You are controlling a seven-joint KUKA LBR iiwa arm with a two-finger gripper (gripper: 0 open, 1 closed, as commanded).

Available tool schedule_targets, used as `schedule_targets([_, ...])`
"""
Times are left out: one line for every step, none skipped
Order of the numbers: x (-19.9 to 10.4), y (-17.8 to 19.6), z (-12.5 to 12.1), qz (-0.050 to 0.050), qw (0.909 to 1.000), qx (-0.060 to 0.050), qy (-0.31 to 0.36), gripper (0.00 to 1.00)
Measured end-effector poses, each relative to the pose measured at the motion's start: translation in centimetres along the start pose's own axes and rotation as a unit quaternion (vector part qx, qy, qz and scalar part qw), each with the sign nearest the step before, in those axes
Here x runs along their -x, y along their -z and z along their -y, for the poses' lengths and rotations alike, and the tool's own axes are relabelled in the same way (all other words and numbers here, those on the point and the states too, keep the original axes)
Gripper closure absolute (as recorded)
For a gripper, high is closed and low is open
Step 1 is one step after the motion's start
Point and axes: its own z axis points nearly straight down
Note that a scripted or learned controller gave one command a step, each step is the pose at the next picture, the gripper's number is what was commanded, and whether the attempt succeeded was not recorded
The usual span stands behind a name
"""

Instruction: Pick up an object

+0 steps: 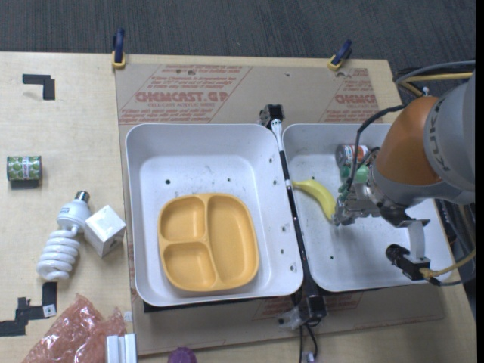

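— Two bins are sitting side by side on the bench; what is getting lost on the left of them?

— Off the bins, on the pale wood, a small green can (24, 169) is lying too blurred for its label to be read. A white spiral bulb (60, 242) is resting just beside a white cube (105, 230). A pink mesh bag (72, 333) is running off the bottom edge, and a purple scrap (181, 355) there is too cut off to name.

— And the left bin (144, 146)?

— It is holding a yellow divided plate (208, 241), fully in view, three compartments showing.

— Moving right?

— The right bin (314, 138) is carrying a banana (319, 196) near its left wall, lying curved. The gripper (344, 216) is hanging just beside the banana's right end, touching or nearly so; I cannot tell which. The grey arm with its orange band (412, 146) is covering much of that bin. A can with red on it (351, 156) is peeking out beside the arm, mostly hidden.

— Are the fingers gripping anything?

— They are too small and shadowed here; I cannot tell whether they are spread or pinched, and nothing is visibly sitting between them.

— The surroundings?

— A brown printed board (189, 89) is lying under both bins, clamped at its far edge by blue clips (119, 48). Dark carpet (227, 10) is stretching beyond the bench.
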Motion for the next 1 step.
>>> schedule_targets([0.0,0.0,0.0,0.0,1.0,0.0,0.0,0.0])
